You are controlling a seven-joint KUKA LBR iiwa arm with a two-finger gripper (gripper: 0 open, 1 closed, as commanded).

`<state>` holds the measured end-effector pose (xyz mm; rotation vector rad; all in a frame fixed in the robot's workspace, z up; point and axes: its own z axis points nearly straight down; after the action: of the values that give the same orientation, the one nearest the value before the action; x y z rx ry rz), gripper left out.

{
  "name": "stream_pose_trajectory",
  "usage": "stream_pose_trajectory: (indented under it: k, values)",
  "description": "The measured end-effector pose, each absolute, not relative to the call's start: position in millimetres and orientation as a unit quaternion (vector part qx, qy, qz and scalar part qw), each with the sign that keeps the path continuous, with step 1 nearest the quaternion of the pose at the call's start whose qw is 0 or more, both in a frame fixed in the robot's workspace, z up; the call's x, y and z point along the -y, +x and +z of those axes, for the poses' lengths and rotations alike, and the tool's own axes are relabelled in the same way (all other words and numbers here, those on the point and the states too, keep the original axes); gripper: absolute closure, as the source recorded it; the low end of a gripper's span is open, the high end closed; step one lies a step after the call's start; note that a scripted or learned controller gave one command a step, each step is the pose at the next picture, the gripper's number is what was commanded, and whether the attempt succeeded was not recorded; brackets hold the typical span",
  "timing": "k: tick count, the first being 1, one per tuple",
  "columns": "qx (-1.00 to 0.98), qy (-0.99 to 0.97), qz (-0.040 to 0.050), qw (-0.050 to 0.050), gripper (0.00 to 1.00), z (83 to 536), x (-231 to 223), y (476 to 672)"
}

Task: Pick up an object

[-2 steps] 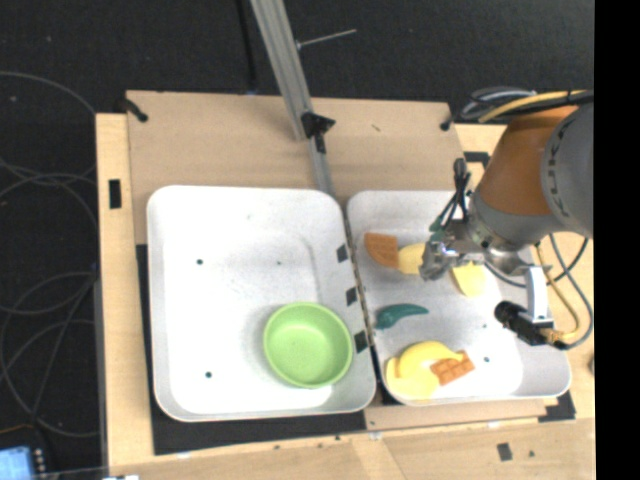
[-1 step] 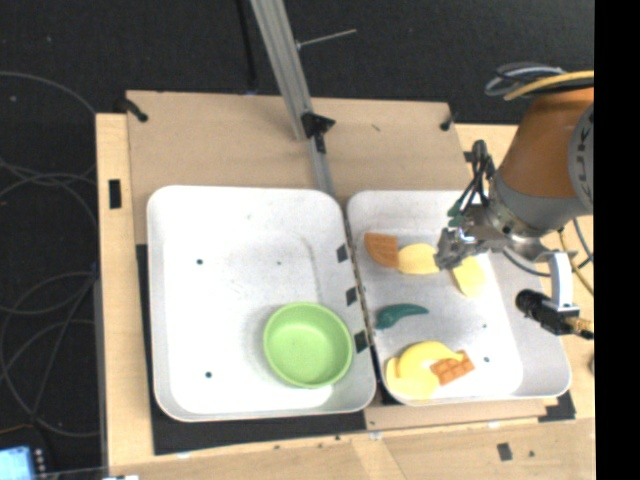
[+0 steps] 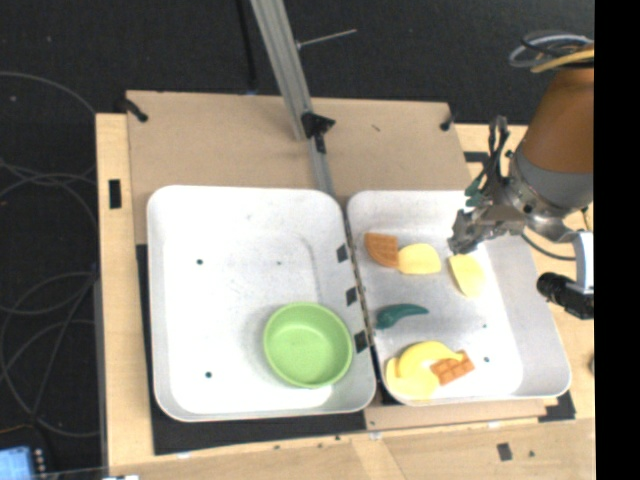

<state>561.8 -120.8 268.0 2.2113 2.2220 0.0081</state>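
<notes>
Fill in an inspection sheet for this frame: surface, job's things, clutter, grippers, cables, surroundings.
Surface: wooden bench bearing left bin and right bin side by side.
Job's things: in the right bin, orange piece touching yellow piece; pale yellow piece; teal piece; yellow item with small orange block on it. Green bowl in the left bin.
Clutter: nothing seen.
Grippers: gripper over the right bin, above the pale yellow piece; finger state unclear.
Cables: black cables on the floor, left.
Surroundings: dark floor; metal pole.
</notes>
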Motion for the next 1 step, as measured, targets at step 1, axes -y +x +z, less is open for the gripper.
stream_pose_trajectory:
  k: [1]
  values:
    - [-0.709, 0.705, 0.0016, 0.002, 1.0, 291.7, 121.2, 563.1]
